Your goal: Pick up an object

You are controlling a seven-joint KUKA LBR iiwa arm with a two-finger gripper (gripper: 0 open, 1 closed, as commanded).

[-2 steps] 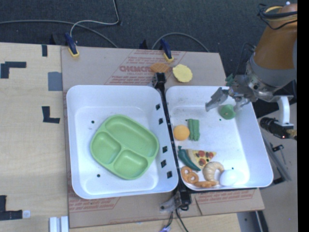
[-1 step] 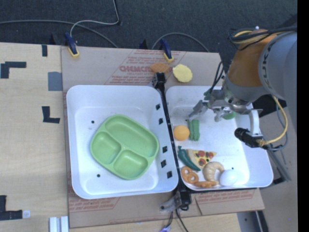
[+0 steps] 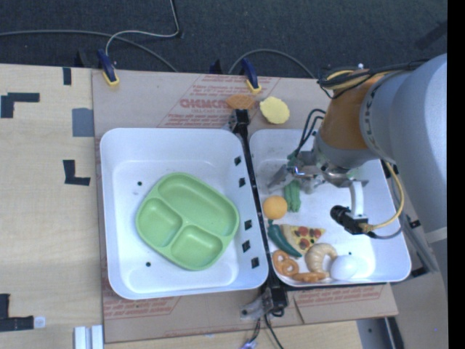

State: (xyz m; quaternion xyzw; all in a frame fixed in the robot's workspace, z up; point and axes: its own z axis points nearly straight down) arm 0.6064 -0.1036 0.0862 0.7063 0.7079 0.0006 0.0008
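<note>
The right bin (image 3: 385, 195) holds several toy foods. A small green pod (image 3: 293, 197) lies near the bin's left wall, with an orange ball (image 3: 275, 208) just beside it. My gripper (image 3: 294, 178) hangs directly over the upper end of the green pod, its metal fingers (image 3: 280, 176) spread apart and nothing gripped between them. Further toward the front lie a pizza slice (image 3: 306, 233), a dark green vegetable (image 3: 282, 240), a pretzel (image 3: 285, 263), a tan pastry (image 3: 320, 254) and a white egg (image 3: 348, 267).
A green divided plate (image 3: 187, 220) lies in the left bin (image 3: 120, 195). A yellow toy (image 3: 275, 110) and an orange piece (image 3: 242, 101) sit on the cardboard behind the bins. The arm's grey body (image 3: 407, 115) covers the right bin's far right corner.
</note>
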